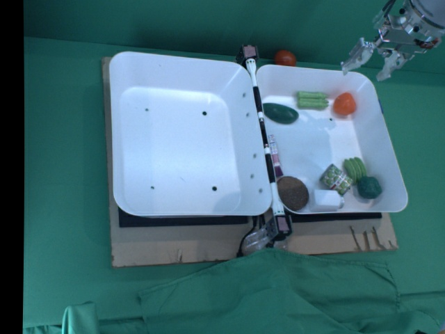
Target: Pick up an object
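While the metal end effector point(375, 60) hangs above the right bin's point(393, 165) far corner, its two fingers are spread apart, gripping nothing. Inside this glossy white bin lie a round orange ball point(344, 104), a ribbed green pod point(313, 100), a dark green oval point(280, 113), a flat brown disc point(293, 193), a white block point(327, 200) and a knobbly green ball point(368, 187). A red ball point(284, 58) sits on the bench behind the bins.

Robot lab, green-draped bench point(62, 152), paired white bins point(125, 186)
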